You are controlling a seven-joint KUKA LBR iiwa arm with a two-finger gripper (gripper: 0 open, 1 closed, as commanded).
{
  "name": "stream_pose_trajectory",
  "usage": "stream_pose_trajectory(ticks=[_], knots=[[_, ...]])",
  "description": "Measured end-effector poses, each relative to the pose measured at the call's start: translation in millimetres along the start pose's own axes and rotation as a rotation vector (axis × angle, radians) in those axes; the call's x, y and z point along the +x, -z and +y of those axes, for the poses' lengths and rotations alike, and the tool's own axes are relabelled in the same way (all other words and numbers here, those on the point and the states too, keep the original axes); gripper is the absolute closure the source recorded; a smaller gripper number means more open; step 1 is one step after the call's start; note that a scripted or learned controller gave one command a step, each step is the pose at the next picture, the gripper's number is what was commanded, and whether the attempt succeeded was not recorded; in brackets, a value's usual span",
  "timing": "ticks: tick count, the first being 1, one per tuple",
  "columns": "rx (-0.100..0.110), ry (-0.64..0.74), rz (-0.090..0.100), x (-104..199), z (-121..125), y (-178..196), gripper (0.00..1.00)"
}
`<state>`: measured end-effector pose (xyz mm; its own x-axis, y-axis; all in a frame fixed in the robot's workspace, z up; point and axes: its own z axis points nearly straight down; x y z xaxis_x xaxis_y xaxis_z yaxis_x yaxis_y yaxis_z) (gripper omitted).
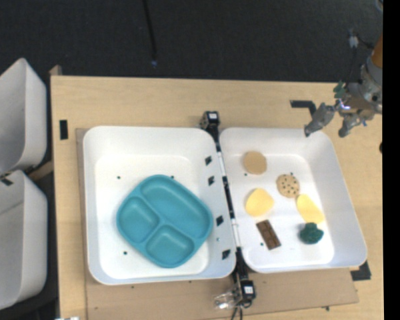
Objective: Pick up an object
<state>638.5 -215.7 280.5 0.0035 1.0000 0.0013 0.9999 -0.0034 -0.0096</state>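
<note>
The right bin holds several small toy foods: a round tan cookie, a chocolate-chip cookie, two yellow pieces, a brown bar and a dark green lump. My gripper hovers over the bin's far right corner, well above and behind the foods. It is open, its two fingers spread with nothing between them.
The left bin holds a blue divided plate. A black-clipped ridge joins the two bins. White containers stand off the bench's left side.
</note>
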Motion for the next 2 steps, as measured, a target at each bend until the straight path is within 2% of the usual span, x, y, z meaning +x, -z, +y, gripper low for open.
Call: stream_pose_trajectory(ticks=[1,2], knots=[[-0.012,0.002,-0.002,0.7,2.0,7.5,0.00],[-0.007,0.004,-0.003,2.8,3.7,-54.8,0.00]])
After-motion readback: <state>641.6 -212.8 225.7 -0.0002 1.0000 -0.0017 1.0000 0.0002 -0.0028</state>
